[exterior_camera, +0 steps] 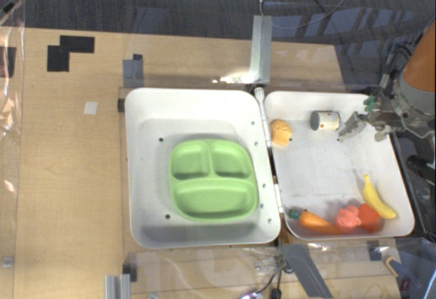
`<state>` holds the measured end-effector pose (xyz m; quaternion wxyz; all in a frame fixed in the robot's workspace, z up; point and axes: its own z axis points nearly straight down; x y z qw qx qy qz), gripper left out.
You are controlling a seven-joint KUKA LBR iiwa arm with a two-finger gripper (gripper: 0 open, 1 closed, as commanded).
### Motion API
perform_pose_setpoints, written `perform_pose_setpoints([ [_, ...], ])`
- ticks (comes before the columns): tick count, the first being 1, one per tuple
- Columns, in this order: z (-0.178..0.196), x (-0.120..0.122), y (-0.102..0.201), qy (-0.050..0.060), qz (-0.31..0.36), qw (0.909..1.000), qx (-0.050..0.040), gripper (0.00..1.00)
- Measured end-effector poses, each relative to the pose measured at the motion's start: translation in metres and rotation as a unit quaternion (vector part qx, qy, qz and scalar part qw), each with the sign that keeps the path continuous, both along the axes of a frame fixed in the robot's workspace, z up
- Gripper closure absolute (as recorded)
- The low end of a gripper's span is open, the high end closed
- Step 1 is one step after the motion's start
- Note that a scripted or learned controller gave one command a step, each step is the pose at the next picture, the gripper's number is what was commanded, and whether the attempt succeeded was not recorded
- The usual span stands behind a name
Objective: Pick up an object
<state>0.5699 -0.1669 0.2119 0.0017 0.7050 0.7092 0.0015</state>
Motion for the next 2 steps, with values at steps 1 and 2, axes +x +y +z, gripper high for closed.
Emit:
perform_pose_setpoints([
  [1, -0.049, 0.101, 0.004, -0.001, -0.019, 0.9998, -0.0004, 0.00],
  [2, -0.124, 0.102, 0.006, -0.002, 0.003, 1.0000, -0.0007, 0.00],
])
